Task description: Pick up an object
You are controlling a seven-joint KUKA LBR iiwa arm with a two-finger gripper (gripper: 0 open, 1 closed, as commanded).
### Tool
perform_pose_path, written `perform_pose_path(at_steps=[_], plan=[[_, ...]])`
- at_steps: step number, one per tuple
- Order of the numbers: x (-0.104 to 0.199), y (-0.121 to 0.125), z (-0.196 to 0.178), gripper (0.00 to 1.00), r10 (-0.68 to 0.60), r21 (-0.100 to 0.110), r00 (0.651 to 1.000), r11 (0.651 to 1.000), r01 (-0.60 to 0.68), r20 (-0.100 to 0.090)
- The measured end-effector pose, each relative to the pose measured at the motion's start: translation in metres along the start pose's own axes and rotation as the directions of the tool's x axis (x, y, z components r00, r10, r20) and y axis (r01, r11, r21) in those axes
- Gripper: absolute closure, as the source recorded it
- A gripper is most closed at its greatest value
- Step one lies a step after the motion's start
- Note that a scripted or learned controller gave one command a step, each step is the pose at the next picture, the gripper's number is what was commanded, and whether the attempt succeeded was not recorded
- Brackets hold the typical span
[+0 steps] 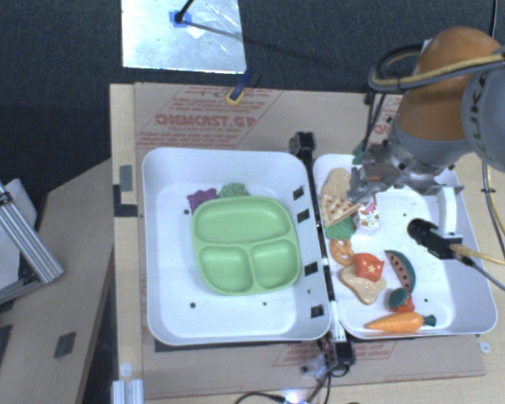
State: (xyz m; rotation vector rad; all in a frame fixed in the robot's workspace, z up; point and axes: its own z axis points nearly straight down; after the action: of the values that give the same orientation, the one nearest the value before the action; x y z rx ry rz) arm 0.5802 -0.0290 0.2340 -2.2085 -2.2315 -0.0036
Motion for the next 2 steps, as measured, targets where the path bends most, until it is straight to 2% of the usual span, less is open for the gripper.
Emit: perform_pose_path(at_steps=[2], plan=[[0.096, -0.027, 0.001, 1.00, 0.002, 0.002, 1.000, 1.000, -0.002, 0.002]])
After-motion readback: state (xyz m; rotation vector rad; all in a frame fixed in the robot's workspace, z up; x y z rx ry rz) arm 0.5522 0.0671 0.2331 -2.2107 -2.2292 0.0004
